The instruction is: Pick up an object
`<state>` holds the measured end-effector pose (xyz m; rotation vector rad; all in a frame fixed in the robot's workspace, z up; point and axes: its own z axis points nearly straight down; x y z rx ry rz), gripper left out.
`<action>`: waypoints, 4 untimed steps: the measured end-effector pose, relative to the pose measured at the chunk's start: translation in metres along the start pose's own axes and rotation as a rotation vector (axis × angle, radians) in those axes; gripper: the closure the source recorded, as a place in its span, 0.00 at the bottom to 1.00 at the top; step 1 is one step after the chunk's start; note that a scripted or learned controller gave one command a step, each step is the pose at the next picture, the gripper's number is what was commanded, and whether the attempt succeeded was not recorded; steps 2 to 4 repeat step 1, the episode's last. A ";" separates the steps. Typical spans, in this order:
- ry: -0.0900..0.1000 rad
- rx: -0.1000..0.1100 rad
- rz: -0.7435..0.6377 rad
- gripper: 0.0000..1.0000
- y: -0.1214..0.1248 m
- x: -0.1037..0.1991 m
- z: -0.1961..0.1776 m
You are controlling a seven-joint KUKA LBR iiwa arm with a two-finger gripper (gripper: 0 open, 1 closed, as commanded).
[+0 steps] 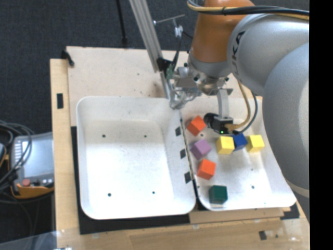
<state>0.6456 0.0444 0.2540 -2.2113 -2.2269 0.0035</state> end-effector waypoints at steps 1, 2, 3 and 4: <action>-0.001 -0.006 0.001 1.00 0.013 0.044 0.001; -0.001 -0.006 0.001 1.00 0.013 0.044 0.001; -0.001 -0.006 0.001 1.00 0.013 0.044 0.001; -0.001 -0.006 0.001 1.00 0.013 0.044 0.001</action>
